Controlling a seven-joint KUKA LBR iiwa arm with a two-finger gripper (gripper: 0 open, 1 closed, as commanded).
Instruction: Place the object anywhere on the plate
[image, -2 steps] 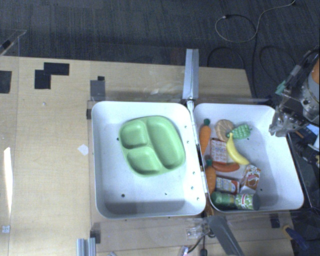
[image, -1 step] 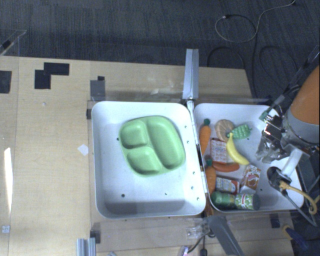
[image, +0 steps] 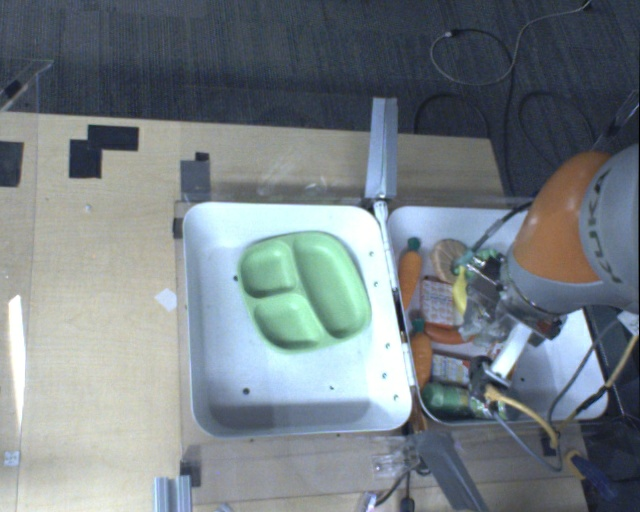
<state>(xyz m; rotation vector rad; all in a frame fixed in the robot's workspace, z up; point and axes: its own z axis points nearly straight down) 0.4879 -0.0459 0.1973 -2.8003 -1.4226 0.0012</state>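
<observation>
Green plate (image: 305, 290) lies bare in left bin (image: 215, 390) | right bin (image: 540, 385) crowded: carrots (image: 409, 272), packets, dark bottle (image: 447, 400) | tool (image: 478, 318) low over that clutter, its grip impossible to tell | object apparently among them, not yet on plate; pick and transfer remain.

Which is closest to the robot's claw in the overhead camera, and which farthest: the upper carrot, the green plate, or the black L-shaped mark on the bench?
From the gripper:
1. Upper carrot, in the right bin beside the divider.
2. Green plate, in the middle of the left bin.
3. Black L-shaped mark, at the bench's far left corner.
</observation>
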